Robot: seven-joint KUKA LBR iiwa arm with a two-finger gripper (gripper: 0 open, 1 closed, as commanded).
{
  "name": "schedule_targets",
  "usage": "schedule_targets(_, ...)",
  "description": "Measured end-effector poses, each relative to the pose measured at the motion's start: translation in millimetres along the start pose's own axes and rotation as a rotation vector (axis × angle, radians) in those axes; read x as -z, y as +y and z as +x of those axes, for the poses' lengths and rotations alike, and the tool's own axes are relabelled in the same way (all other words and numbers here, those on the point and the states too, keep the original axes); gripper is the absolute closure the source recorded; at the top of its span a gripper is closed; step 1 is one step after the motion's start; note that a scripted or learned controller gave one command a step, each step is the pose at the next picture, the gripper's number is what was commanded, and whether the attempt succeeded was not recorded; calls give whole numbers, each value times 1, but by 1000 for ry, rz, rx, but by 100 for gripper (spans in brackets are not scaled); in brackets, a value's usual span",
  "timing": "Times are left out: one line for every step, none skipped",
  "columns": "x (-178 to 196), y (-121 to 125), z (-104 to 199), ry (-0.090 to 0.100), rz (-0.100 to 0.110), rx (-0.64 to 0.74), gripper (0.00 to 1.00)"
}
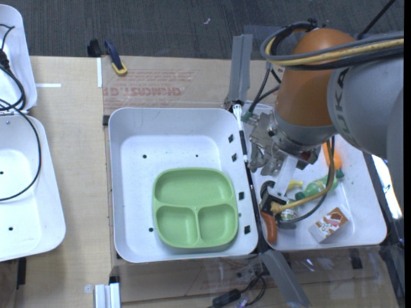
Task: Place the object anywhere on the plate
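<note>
The hand (277, 172) hangs low in the right bin (369, 230), under the orange wrist band (314, 76) of the grey arm (372, 101). Whether it grips anything I cannot tell, since the wrist and cables hide its tip. It sits over a heap of small things, which suggests it is there to pick one up. Just near and right of it lie a green and yellow toy (314, 188), an orange piece (332, 156) at the far right, a red-orange piece (270, 226) against the bin's left wall, and a small carton (329, 224) nearest the viewer. Which of these is the task's object is not clear, but all of them lie in the right bin and none on the plate. A yellow cable (308, 197) loops down from the arm among them. To the left, the left bin (128, 172) holds the green plate (194, 207), flat, with three sections, toward its near side; it is placed apart so that a transfer crosses the wall between the bins. Both bins rest on a cardboard-covered worktop (167, 85), with a small blue and yellow clamp (114, 59) at its far edge. Further left stand other white trays (26, 191) with a black wire (29, 140) trailing over them. Beyond the worktop is dark grey carpet (160, 11).
</note>
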State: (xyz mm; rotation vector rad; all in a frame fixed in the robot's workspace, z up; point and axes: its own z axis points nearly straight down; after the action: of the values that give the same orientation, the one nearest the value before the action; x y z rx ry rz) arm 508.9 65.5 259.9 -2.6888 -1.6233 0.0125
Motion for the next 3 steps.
schedule_targets(-73,-17,-35,0,5,-36,100)
schedule_targets(-73,-28,-14,1,3,-10,100)
schedule_targets(-18,-20,-27,0,0,21,100)
